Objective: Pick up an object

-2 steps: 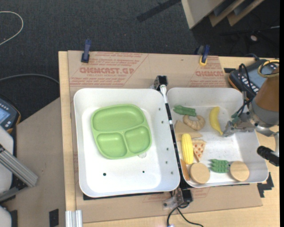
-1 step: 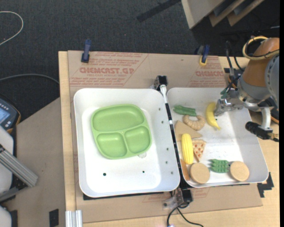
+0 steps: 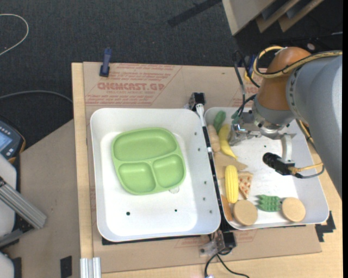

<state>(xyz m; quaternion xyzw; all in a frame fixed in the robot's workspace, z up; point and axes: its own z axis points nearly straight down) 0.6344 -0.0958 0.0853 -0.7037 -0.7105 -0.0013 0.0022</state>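
The gripper (image 3: 239, 126) hangs low in the right bin (image 3: 312, 163), just beside the banana (image 3: 224, 140) along its left wall; whether it is spread or pinching, I cannot tell. I judge this the reaching step; next it must settle squarely over the banana and close.

dark grey carpet floor (image 3: 136, 32) spreads from nine to twelve o'clock. a brown cardboard sheet (image 3: 136, 84) covers the bench at centre. thin cables (image 3: 22, 98) trail at ten o'clock; wooden furniture (image 3: 261, 13) stands at one o'clock.
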